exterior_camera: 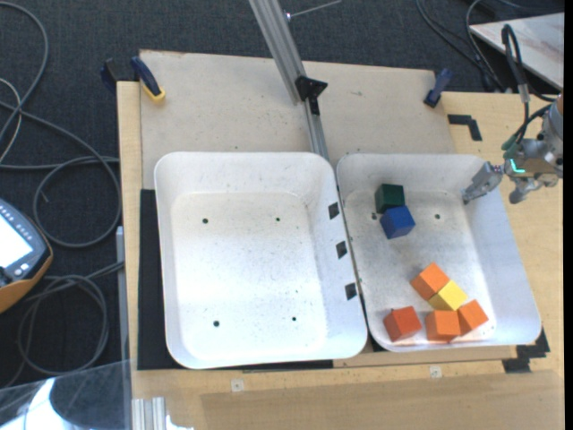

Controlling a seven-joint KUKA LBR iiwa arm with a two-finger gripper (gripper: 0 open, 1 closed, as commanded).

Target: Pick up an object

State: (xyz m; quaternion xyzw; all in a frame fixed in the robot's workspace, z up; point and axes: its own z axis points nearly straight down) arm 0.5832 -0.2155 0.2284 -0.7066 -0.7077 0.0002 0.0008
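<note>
Six matte cubes (397,221) in right bin (501,240); end effector (501,186) above rim.

I'm seeing six small blocks lying in the right bin (501,267). A dark green cube (389,195) is sitting toward the far side, with a blue cube (397,221) touching its near edge. Toward the near right corner, an orange block (431,281) is resting against a yellow block (450,295); two more orange blocks (442,324) (473,314) are crowding just beside them, and another orange cube (403,322) is sitting slightly apart to the left.
</note>
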